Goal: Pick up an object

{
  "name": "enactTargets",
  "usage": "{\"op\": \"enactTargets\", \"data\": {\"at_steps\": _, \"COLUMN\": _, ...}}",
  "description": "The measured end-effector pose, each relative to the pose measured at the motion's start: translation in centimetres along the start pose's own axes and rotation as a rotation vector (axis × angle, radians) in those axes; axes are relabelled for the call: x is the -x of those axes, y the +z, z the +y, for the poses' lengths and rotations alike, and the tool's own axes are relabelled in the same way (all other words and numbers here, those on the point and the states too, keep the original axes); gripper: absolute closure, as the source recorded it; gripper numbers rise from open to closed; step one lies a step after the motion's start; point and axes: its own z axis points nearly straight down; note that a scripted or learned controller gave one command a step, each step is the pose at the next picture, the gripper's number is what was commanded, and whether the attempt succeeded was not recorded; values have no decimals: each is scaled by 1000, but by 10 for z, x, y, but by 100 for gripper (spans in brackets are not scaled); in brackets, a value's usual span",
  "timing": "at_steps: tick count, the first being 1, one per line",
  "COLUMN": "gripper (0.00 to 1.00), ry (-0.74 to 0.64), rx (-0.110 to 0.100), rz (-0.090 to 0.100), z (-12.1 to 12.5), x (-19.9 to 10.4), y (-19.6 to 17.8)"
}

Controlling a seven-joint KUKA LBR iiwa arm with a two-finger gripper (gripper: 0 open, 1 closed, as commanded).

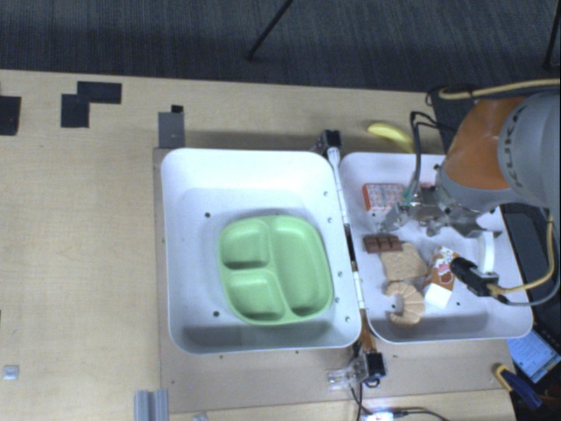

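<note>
The pincer (412, 210) hangs low in the right bin (517, 323); whether it is spread or pressed together cannot be told. Beside it, toward the left bin (175, 235), lies a red-and-white packet (379, 197), its print too small to read. Nearer the camera sit a chocolate bar (382, 243), a cracker (401, 262) and a croissant (407, 300). The grey arm (517, 160) reaches in from the right. A green divided plate (274, 268) fills the left bin.
</note>
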Motion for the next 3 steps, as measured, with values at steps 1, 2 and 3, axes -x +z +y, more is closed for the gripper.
{"op": "enactTargets", "data": {"at_steps": 1, "gripper": 100, "ry": -1, "rx": 4, "rz": 0, "z": 2, "x": -1, "y": -11}}
{"op": "enactTargets", "data": {"at_steps": 2, "gripper": 0, "ry": -2, "rx": 3, "rz": 0, "z": 1, "x": -1, "y": -11}}
{"op": "enactTargets", "data": {"at_steps": 3, "gripper": 0, "ry": 3, "rx": -3, "rz": -1, "z": -53, "x": -30, "y": 11}}
